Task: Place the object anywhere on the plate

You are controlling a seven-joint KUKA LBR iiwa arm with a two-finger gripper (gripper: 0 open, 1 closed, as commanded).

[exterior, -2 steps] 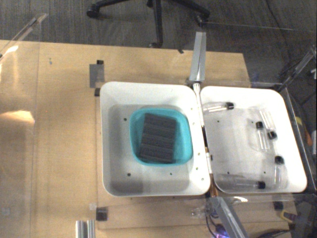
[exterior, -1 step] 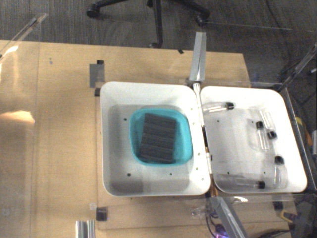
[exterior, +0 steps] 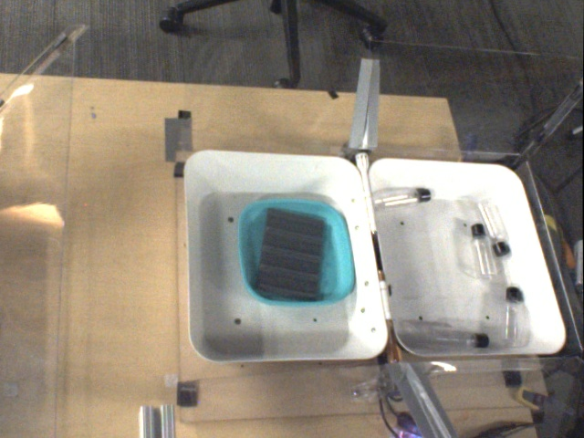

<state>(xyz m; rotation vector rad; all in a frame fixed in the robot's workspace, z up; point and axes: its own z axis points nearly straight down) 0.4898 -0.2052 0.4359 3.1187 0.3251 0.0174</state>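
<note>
**A:** Starting near: pale wooden tabletop (exterior: 91,290), carrying two white bins side by side.

**B:** Right bin (exterior: 447,164) first. Clear capped tubes (exterior: 447,338) strewn along its near edge and right side, with one more by its far left corner. All lying flat, in no order. Probably spare stock, kept apart from the target.

**A:** Now the left bin (exterior: 274,158). Teal plate (exterior: 342,254) sitting mid-bin, clear of every wall. Presumably set there as an easy target for a drop from above.

**B:** And the object?

**A:** Dark ribbed block (exterior: 290,255), flat in the middle of the plate, wholly inside its rim, turned slightly. Judging by that, looks placed already.

**B:** Pincer released, clenched?

**A:** Cannot tell.

**B:** Farther back: grey metal bracket (exterior: 365,108) at the far end of the seam between the bins, likely pinning them in position. Beyond the tabletop's far edge, a chair base (exterior: 287,26) on the floor.
</note>
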